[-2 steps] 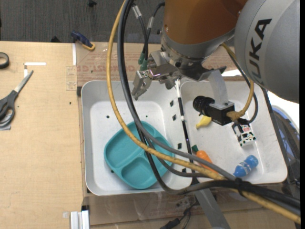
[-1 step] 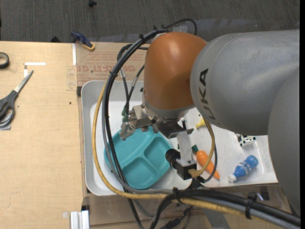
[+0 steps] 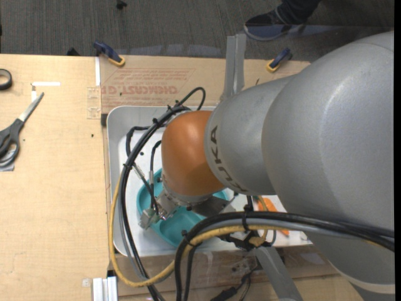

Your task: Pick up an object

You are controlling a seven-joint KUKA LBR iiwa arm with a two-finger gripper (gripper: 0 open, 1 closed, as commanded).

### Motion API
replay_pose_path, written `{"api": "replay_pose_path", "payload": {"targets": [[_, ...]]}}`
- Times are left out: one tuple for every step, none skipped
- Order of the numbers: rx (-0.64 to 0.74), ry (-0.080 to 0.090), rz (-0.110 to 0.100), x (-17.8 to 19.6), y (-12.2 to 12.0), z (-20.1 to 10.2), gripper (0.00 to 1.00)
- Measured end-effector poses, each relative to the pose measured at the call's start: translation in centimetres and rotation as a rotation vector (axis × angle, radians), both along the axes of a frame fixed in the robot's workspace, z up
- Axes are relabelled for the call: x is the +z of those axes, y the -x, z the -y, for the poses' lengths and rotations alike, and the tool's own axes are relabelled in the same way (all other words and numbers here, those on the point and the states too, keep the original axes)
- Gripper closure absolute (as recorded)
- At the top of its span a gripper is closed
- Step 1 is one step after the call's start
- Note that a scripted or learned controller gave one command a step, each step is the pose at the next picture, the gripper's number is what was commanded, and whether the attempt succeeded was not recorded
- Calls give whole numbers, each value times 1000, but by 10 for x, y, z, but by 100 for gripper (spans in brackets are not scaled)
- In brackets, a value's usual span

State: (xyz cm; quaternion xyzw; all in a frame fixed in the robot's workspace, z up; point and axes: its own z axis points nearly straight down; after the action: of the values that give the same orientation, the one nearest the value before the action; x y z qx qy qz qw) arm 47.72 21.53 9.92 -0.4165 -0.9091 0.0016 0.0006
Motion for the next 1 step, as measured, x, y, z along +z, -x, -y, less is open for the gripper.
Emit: {"api": "replay_pose_path", "payload": {"targets": [[381, -23, 15, -4, -30, 53, 0]]}}
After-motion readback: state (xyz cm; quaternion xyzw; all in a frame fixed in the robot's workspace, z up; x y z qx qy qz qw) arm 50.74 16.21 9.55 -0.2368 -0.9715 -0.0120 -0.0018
